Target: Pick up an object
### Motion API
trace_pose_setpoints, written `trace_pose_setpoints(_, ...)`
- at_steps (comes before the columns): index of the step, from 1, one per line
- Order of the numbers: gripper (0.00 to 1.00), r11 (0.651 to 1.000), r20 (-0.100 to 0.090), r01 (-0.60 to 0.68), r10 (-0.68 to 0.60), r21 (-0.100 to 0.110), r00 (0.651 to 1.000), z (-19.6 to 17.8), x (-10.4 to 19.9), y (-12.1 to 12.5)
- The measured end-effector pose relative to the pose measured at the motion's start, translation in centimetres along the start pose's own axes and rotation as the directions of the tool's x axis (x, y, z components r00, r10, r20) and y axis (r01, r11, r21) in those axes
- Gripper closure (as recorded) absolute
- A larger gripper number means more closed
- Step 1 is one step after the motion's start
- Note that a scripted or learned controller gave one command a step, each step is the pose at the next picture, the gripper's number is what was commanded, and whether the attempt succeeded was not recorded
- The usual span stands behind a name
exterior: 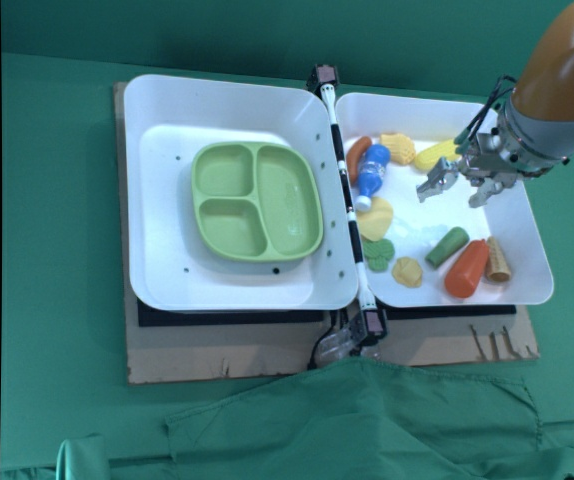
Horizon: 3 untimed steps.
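Note:
My gripper (459, 190) hangs above the right bin (527, 288), open, with nothing between its fingers. Below it lie several toy foods: a green cucumber (447, 247), an orange carrot (466, 269) and an ice-cream cone (497, 260) toward the front right. A yellow banana (435, 154) lies just left of the gripper. A blue bottle (371, 172), a yellow corn piece (399, 148), a red-orange sausage (358, 157), a yellow wedge (375, 219), a green leafy piece (378, 255) and a small yellow piece (407, 272) sit along the bin's left side.
The left bin (167, 108) holds a light green divided plate (257, 201). A rail with black clamps (339, 168) separates the two bins. Green cloth (367, 418) lies bunched at the front of the bench.

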State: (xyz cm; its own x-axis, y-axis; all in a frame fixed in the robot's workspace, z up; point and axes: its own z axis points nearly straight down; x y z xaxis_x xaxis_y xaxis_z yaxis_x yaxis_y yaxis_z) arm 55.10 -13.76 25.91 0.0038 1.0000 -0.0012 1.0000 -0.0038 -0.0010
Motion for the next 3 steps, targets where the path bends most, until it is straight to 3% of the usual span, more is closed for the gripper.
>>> trace_pose_setpoints(2,0.0,1.0,0.001,0.0,0.0,-0.011,1.0,7.6,-0.4,-0.2)
trace_pose_setpoints(3,1.0,1.0,0.006,-0.004,0.004,-0.025,1.0,6.0,-0.6,0.1)
